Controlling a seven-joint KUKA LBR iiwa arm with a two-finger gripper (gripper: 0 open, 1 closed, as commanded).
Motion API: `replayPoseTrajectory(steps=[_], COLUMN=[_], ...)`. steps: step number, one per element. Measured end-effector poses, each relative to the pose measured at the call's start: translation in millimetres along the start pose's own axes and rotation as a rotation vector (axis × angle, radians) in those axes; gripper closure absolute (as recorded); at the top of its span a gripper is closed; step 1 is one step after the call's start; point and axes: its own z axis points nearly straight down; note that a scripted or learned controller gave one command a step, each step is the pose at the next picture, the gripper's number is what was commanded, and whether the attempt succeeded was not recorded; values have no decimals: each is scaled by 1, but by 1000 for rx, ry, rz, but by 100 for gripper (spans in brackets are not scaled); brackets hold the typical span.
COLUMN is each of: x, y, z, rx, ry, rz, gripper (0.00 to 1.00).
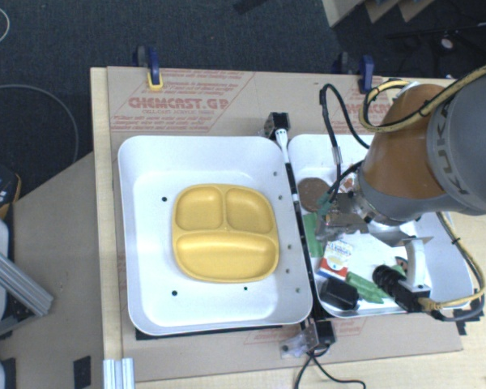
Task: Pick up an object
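The gripper (334, 217) was low over the right bin (308, 148), its opening impossible to tell, above the small packet (338, 255), probably light and best pinched by its edges.

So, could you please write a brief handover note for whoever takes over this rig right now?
Gripper: low over the right bin, hidden under the wrist; no hold visible.
Left bin: yellow tray.
Right bin: brown disc, red-and-white packet, green item, black objects.
Done: nothing visibly lifted.
Left: grasp one object and raise it.
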Motion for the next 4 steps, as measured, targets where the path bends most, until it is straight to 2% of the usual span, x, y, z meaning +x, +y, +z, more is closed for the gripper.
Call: replayPoseTrajectory(steps=[1,2,3,4], x=[118,155,108,97], y=[6,48,33,-9], z=[48,-30,63,-30], rx=[12,-3,19,2], ry=[1,-1,-7,-3], rz=[0,7,19,14], gripper=[100,100,100,100])
